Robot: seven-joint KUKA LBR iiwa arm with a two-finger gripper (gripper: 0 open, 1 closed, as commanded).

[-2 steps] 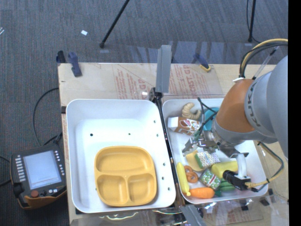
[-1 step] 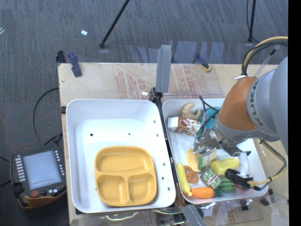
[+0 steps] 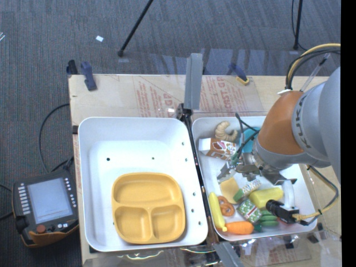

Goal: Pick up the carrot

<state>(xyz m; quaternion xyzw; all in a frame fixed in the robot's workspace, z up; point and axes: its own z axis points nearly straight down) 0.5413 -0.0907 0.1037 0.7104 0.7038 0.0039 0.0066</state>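
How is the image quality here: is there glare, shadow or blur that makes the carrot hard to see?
In the camera view the lighting is even and soft; the carrot is sharp and unshaded near the front edge of the right bin. The white left bin looks bright, slightly washed out. The arm casts little shadow; the hand is cluttered and hard to read.

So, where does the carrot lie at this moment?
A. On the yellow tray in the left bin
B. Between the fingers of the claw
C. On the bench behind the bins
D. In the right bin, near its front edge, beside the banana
D: the carrot rests at the front edge of the right bin, its tip by the lower end of the banana, apart from the yellow tray.
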